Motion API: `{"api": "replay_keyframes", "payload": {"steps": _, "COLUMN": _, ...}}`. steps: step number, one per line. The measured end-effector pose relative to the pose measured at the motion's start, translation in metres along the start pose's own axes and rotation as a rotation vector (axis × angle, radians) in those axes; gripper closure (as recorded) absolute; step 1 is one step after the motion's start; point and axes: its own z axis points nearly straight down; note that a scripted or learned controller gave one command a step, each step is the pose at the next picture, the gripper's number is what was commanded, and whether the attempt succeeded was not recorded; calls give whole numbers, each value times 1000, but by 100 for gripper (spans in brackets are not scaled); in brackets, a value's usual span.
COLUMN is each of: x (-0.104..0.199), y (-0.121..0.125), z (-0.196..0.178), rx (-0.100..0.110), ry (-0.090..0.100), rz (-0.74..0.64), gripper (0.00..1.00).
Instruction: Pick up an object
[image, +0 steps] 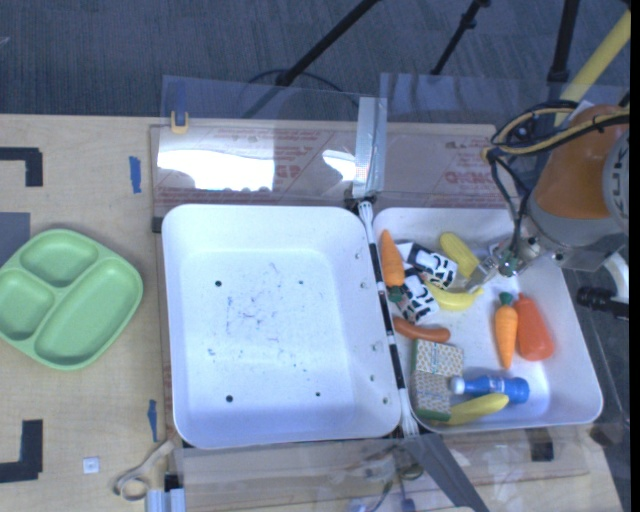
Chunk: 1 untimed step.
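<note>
Hovering jaws (497, 266) beside banana (459, 252)

bench (80, 150): light wood | on it: two white bins (265, 320), green divided plate (68, 297)

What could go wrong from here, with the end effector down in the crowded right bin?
1. Clutter: the end effector sits low among packed items. The yellow banana touches the black-and-white toy, so a grasp may catch two things or slip off both.
2. Collision: the orange carrot lies just below it and could get knocked aside.
3. Cables: the yellow and black cables loop near the wrist and might snag.
</note>
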Motion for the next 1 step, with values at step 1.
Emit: {"api": "replay_keyframes", "payload": {"steps": 1, "x": 10, "y": 41, "z": -73, "rx": 15, "ry": 7, "rz": 238, "gripper": 100}}
